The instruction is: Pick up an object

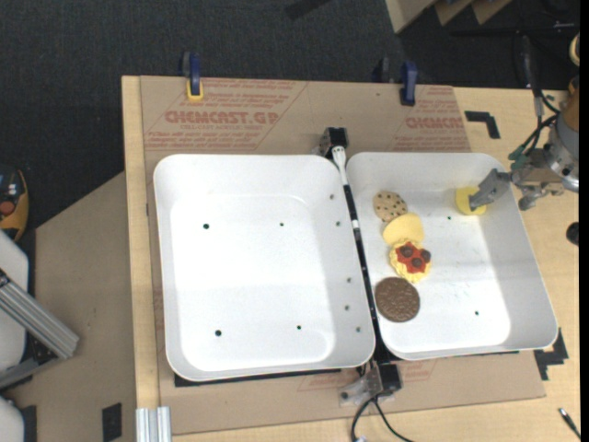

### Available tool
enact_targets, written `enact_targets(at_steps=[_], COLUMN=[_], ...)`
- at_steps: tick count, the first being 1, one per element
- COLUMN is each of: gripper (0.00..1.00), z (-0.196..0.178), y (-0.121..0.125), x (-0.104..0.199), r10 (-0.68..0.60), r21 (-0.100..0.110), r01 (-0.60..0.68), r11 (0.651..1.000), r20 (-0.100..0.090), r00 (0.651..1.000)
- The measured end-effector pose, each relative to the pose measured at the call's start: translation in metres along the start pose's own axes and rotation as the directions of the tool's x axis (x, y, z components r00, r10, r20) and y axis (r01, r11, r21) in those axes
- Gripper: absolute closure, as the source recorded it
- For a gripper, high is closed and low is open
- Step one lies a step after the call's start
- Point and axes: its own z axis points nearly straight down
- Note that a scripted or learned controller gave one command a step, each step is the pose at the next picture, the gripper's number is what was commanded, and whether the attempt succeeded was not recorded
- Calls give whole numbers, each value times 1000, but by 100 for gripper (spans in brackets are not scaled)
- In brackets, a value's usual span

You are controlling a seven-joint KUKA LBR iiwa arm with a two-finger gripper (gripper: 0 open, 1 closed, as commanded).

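- So we're looking down at a brown bench board (276,118) that's carrying two shallow white bins side by side, with blue clamps (192,67) pinching its far edge.
- The left bin (184,191) is sitting there as the bigger white shape, and we're only seeing a few small dark dots on its floor.
- The right bin (497,311) is holding all the objects, mostly bunched along its left side near the divider.
- The arm (561,159) is reaching in from the right, and we're seeing its grey end hanging over the bin's far right corner.
- The gripper (486,191) is pointing down-left at a small yellow block; one grey finger is lying right against the block, but we're not making out whether the fingers are spread or squeezed, so we can't tell.
- The brown round cookie (398,299) is sitting nearest us, just below the other food pieces.
- The yellow piece with red toppings (410,260) is lying just above it, touching a plain yellow piece (402,229).
- The chocolate chip cookie (389,204) is resting at the top of that cluster.
- The yellow block (469,201) is sitting well apart from the cluster, toward the far right of the bin floor, right at the gripper's tip.
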Motion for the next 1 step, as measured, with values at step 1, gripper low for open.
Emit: enact_targets(at_steps=[1], gripper=[0], z=[89], y=[-23], x=[86], r10=[-6], r21=[11], r01=[6], r11=[1000], r20=[-8], r00=[1000])
